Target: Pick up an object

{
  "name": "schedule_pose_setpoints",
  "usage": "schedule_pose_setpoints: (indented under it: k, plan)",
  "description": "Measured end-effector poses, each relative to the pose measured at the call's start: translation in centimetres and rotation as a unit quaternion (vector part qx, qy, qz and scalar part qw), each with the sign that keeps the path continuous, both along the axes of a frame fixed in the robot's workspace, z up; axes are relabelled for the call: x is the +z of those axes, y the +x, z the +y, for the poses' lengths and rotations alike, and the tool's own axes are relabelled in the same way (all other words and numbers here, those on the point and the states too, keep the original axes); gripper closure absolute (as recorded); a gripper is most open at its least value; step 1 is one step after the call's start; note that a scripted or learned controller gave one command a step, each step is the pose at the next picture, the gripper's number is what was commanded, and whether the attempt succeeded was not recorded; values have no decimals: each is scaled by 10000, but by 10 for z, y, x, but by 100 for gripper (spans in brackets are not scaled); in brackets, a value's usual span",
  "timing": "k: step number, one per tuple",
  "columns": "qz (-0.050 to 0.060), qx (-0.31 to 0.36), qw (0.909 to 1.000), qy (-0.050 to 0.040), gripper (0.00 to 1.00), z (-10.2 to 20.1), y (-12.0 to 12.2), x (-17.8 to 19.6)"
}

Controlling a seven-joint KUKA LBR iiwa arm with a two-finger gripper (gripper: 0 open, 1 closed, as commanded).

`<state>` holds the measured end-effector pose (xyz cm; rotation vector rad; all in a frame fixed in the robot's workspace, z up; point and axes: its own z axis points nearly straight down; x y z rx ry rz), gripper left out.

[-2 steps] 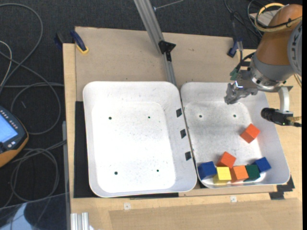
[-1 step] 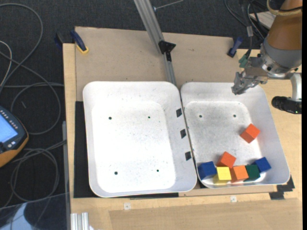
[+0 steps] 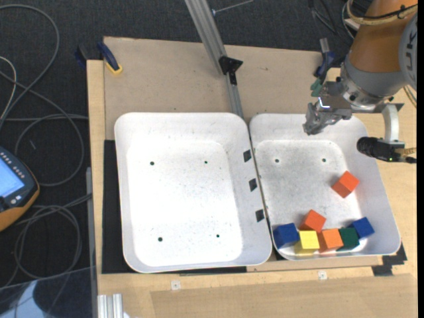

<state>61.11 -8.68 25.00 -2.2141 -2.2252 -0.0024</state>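
Item one, the task's things: you have seven small blocks in the right bin [image 3: 391, 212]. A lone orange block [image 3: 344, 184] sits tilted on the bin floor, toward the right wall and well apart from the others. The rest crowd the near edge: a blue block [image 3: 285, 234] at the left end, then a yellow block [image 3: 309, 240], an orange block [image 3: 329, 239] and a green block [image 3: 348, 236] in a row touching one another, with a second blue block [image 3: 362, 228] just beside the green one at the right end. One more orange block [image 3: 315, 220] lies just behind the yellow one, tilted.

Item two, the hand [image 3: 317, 126]: you see it over the far left corner of the right bin, well apart from every block. No block sits between its fingers. Whether they are spread or pressed together you cannot tell at this angle.

Item three, surroundings: the left bin [image 3: 126, 177] stands touching the right one on the surface [image 3: 165, 78]. A grey metal bar [image 3: 212, 38] slants down to the seam between the bins. A blue clamp [image 3: 109, 57] grips the surface's far left corner. Cables [image 3: 40, 177] and a handheld pendant [image 3: 13, 187] lie on the floor at left.
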Motion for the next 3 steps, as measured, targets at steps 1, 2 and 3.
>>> schedule_pose_setpoints:
  k: [1, 2, 3]
  plan:
    - [11, 2, 10000, 1, 100, 47, -15, -8]
    - [-9, 9, 10000, 2, 100, 101, -20, 2]
    - [9, 8, 10000, 3, 100, 150, -34, 6]
